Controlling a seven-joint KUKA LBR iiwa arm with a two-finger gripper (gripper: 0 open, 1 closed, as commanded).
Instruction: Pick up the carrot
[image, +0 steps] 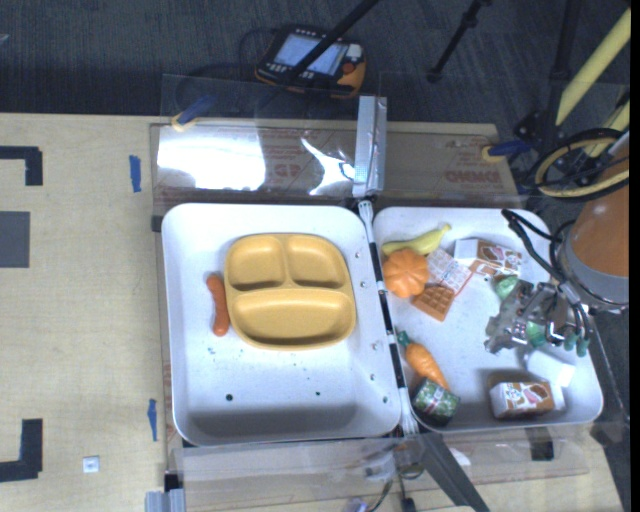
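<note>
we see one carrot (424, 362) — short, orange, green-topped — lying well to the left of the gripper (522, 327), beside one pumpkin (406, 273), one banana (421, 240) and one yellow tray (290, 290) — whether the gripper grips anything we cannot tell.

Both bins (190, 300) looked like smooth white plastic with a soft sheen. The divided tray (290, 290) was matt yellow plastic. The carrot (424, 362) appeared to be smooth orange plastic with a green top; the pumpkin (405, 272) was the same dull orange finish. The surface (70, 300) read as pale, matt wood. A clear sheet (250, 150) behind the bins was glossy and glared strongly. The end effector (530, 328) seemed bare metal, though blurred.
</note>
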